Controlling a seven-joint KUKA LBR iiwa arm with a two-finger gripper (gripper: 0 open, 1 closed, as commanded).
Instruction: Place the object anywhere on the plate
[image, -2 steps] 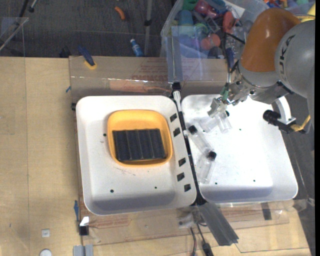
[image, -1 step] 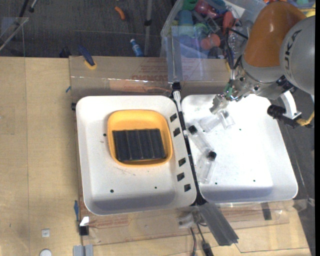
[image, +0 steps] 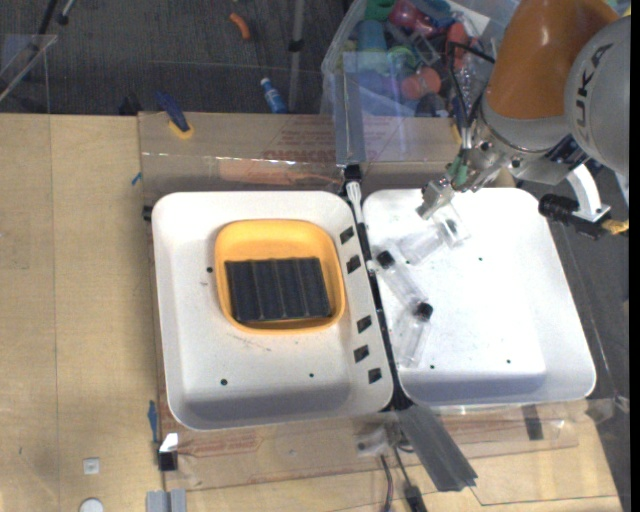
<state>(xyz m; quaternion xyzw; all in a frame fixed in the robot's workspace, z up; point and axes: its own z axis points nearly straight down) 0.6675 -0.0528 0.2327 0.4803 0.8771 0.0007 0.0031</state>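
The dark grooved object (image: 278, 289) already rests on the yellow plate (image: 232, 240), well left of the end effector (image: 437, 203), whose state I cannot tell; next comes withdrawal.

Arm (image: 590, 70): enters the camera view at 1 to 2 o'clock; rounded light-grey housing with a smooth, glossy finish.
Band (image: 535, 60): broad orange section, domed, with a soft highlight along its upper curve.
Marking (image: 583, 85): dark capital letters on the grey shell at 2 o'clock, partly cut by the frame edge.
Wrist hardware (image: 572, 182): white bracket with black fittings beside the grey housing, at 3 o'clock of the band.
Cables (image: 462, 85): thin dark leads running down the band's 9 o'clock side.
Gripper (image: 443, 200): small metallic grey assembly below the band, with a green spot near its top; finger detail is too small to resolve.
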